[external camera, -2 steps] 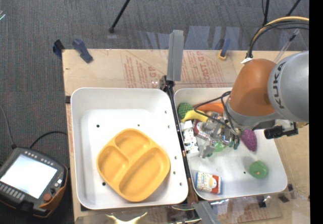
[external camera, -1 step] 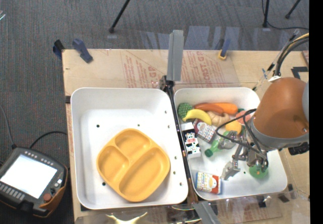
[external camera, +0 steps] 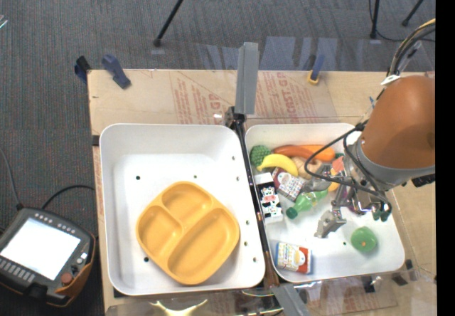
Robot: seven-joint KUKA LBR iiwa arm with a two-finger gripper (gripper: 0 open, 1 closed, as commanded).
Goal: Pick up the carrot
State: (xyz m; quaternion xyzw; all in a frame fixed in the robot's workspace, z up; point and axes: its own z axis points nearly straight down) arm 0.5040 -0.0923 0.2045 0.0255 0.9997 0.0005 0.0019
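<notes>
In the right bin (external camera: 398,254), tapered orange carrot (external camera: 304,151)

Arm, one unit: I see the grey KUKA arm with its broad orange band (external camera: 404,122) entering from the right side of my view, angled downward. Black cables loop off its upper side and along the wrist. Wrist: the grey metal wrist section (external camera: 370,178) sits just below the band, pointing left and down. Two-finger gripper (external camera: 328,225): grey metal, extended below the wrist; I cannot judge the spread at this slant.
</notes>
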